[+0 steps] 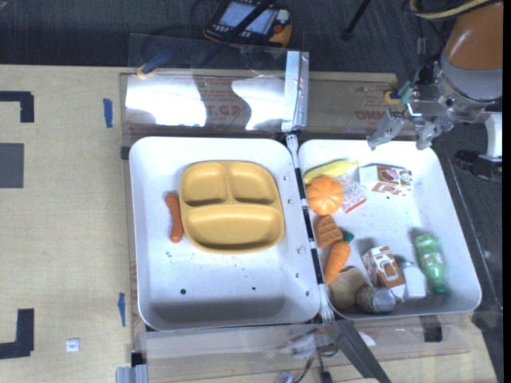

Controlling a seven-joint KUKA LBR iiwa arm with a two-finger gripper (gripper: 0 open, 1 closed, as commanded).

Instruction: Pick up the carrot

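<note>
The carrot point(337, 260) is orange with a small green top. It lies slanted near the left wall of the right bin point(459, 214), below a brown waffle-like piece point(326, 230). My gripper point(400, 140) hovers over the far edge of the right bin, well above and to the right of the carrot. Its two fingers stand apart, open, with nothing between them.
Around the carrot lie an orange pumpkin-like fruit point(325, 195), a banana point(330, 168), a brown lump point(345, 286), a can point(376, 299), two small cartons point(386, 266) point(389, 179) and a green bottle point(429, 260). The left bin point(152, 278) holds a yellow divided plate point(231, 204) and a sausage point(174, 216).
</note>
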